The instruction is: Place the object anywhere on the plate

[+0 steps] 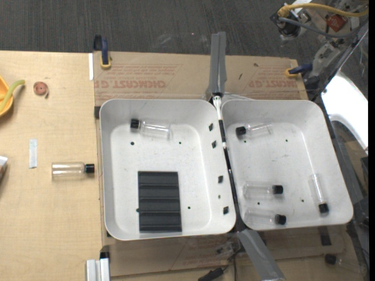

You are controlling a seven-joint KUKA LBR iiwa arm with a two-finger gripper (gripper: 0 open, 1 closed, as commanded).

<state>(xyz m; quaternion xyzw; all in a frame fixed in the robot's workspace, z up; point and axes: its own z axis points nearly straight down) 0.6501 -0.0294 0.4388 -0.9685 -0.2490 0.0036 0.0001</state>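
Four clear vials barely show in right bin — gripper state cannot be told

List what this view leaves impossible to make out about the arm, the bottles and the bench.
- Arm: cut off by the top right corner in the camera view, so how its fingers stand cannot be told.
- Clear bottles in the right bin: transparent against white, outlines faint; contents cannot be told.
- Yellow object: cut off by the left edge, unidentifiable.
- Black ridged plate in the left bin: material too small to judge.
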